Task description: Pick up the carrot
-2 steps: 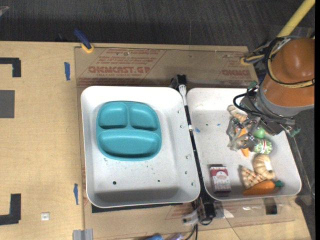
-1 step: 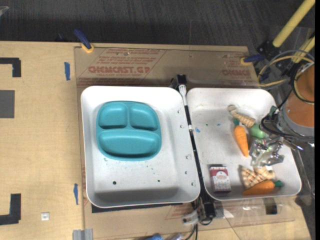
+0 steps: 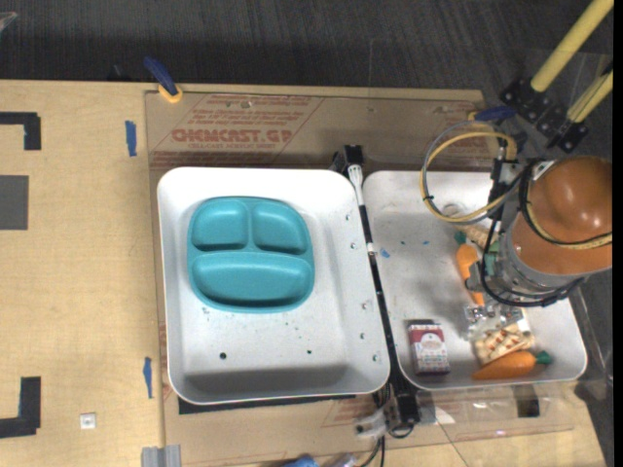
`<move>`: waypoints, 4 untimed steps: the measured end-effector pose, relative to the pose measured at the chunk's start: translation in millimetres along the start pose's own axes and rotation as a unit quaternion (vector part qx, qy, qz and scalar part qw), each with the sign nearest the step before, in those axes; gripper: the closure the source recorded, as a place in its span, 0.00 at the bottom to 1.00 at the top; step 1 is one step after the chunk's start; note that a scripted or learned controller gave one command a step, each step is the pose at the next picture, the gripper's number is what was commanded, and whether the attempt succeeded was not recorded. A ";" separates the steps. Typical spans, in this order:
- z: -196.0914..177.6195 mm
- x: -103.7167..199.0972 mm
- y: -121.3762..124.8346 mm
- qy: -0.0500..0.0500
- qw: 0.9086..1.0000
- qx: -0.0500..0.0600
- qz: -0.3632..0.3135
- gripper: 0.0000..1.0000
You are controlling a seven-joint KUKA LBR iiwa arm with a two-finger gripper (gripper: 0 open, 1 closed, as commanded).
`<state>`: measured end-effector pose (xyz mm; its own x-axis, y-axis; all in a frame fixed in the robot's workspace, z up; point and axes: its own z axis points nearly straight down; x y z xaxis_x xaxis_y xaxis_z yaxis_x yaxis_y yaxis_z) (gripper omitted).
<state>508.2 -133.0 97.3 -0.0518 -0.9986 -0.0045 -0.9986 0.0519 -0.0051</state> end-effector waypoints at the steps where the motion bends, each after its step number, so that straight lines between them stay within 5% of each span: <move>1: -128.3 -36.8 -5.5 0.000 0.995 0.002 -0.099 1.00; 2: 1.4 8.6 -8.2 0.000 0.989 0.001 -0.147 1.00; 3: 6.1 20.5 20.0 0.000 0.963 0.009 -0.268 1.00; 4: 7.1 -1.4 -11.9 0.003 0.924 0.002 -0.382 1.00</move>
